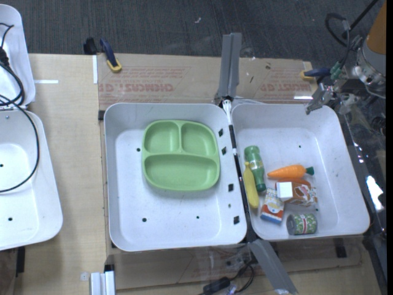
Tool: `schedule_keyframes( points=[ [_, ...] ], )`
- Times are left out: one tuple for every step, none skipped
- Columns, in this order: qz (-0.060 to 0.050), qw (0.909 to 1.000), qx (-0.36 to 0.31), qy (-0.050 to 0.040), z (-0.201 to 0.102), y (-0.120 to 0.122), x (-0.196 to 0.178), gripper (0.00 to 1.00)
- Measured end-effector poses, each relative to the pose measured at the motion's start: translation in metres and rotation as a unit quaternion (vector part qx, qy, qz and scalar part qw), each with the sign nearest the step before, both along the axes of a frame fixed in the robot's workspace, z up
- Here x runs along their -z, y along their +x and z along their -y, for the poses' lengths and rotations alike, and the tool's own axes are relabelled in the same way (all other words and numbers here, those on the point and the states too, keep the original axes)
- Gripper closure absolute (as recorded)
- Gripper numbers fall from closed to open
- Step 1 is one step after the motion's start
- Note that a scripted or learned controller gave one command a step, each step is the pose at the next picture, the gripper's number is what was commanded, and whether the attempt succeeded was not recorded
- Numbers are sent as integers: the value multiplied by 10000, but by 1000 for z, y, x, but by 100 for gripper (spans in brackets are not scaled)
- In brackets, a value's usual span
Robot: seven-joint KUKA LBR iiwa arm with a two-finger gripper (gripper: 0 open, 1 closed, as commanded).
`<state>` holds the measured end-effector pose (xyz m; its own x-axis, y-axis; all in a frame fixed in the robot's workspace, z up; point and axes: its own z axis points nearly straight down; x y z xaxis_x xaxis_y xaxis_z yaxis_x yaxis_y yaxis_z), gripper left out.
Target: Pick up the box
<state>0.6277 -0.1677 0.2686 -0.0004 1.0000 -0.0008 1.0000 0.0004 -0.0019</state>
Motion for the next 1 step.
schedule_keyframes(
  points=[
    [-7, 9991, -433, 6, -63, -61, 89, 0]
  ],
)
